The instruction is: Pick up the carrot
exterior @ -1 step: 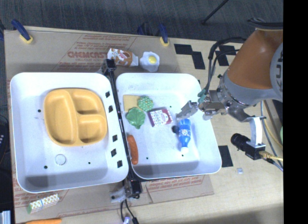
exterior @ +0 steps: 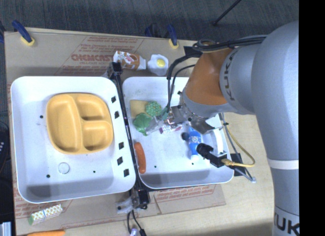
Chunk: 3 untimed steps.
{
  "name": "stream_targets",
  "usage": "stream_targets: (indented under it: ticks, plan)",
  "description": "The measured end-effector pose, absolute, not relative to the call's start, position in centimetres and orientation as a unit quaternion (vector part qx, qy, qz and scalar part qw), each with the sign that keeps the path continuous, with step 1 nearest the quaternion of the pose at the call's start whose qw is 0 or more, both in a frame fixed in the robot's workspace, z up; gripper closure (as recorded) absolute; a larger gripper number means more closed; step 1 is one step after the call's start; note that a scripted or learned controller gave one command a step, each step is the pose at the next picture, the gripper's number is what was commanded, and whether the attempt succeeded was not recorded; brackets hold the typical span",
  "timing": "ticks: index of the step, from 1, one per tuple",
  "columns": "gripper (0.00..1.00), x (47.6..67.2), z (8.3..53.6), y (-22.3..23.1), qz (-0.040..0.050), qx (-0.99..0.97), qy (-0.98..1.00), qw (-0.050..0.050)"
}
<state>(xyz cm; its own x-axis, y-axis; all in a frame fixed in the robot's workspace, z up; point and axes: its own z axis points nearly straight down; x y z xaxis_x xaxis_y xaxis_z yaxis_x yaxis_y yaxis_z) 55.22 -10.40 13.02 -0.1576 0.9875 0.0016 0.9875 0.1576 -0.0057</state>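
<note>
Jaws' opening cannot be told, hidden beneath the wrist above the right bin (exterior: 152, 178), well apart from the carrot (exterior: 140, 157).

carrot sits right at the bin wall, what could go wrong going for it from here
1. The carrot lies along the left wall of the right bin, so a finger may hit the wall and the grasp may slip.
2. The gripper sits over the green toys, apart from the carrot; it could knock or grab them instead.
3. The blue item lies under the wrist and may get pushed as the arm moves.
</note>
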Motion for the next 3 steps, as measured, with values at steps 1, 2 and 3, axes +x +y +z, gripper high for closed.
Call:
stream_targets:
  ticks: [1, 2, 3]
  plan:
    - [0.0, 57.7, 29.5, -13.5, 0.0006, -0.593, -0.805, -0.001]
    - [0.0, 53.0, 20.9, -7.8, 0.0019, -0.7, -0.714, 0.002]
    - [0.0, 53.2, 19.1, 0.3, 0.002, -0.688, -0.725, 0.002]
